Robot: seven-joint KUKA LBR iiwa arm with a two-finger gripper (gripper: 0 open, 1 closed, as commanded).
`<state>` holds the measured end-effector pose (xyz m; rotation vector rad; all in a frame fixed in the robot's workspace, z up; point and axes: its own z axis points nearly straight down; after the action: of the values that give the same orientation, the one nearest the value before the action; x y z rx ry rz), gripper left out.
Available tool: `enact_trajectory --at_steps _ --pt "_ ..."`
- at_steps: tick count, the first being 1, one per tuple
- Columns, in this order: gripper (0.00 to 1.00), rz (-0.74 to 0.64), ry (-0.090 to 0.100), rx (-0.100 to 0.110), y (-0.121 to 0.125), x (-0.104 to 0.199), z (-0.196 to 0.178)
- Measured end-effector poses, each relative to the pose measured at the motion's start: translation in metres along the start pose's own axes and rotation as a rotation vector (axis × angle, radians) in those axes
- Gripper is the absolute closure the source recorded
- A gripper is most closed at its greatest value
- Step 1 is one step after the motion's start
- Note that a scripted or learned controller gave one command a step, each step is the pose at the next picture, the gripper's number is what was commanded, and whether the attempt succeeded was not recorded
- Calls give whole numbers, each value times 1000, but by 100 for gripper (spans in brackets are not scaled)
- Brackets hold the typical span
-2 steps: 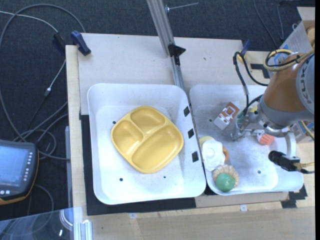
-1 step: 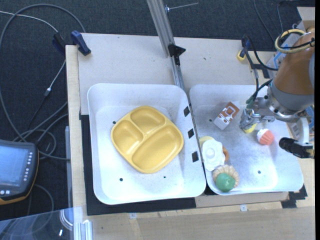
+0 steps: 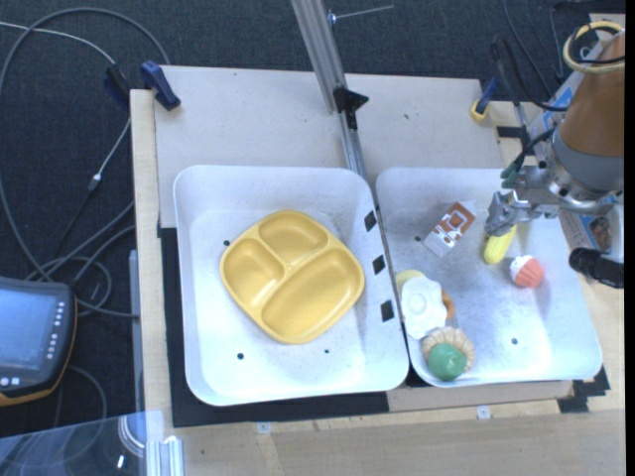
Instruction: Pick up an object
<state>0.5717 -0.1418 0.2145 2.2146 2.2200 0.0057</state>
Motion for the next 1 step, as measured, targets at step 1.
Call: enact_trajectory --at_steps 1 --pt "100 0 0 0 5 2 -45"
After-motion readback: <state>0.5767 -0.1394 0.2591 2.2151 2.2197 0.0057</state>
